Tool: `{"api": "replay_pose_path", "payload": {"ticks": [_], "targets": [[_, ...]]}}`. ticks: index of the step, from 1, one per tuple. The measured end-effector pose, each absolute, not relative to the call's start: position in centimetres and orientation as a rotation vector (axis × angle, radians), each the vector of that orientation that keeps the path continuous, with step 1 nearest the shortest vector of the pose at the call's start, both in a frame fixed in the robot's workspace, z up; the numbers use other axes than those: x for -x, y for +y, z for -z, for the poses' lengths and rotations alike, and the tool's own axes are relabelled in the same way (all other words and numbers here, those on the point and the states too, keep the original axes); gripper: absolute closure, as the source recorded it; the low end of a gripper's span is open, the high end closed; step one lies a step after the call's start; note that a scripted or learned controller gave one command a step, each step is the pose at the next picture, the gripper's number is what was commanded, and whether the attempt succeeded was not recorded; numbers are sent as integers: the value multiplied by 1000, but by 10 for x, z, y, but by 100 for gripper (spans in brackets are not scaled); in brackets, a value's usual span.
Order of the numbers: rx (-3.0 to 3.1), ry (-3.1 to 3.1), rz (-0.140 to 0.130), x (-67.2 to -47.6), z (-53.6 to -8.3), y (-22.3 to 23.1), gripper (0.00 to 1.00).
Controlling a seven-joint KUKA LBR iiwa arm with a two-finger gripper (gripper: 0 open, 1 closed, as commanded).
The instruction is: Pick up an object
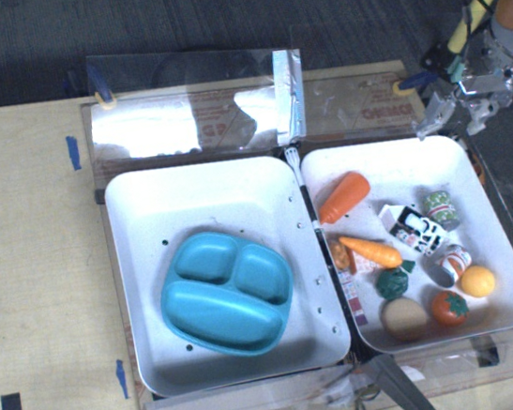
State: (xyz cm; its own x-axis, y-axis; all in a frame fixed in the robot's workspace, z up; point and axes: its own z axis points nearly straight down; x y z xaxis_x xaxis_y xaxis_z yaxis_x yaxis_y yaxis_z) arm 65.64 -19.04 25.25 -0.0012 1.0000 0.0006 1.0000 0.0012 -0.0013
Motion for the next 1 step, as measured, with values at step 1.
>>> {"api": "replay_pose_path", "payload": {"ticks": [1], "targets": [[1894,-2498,-4,-662,-155,-157,0]]}}
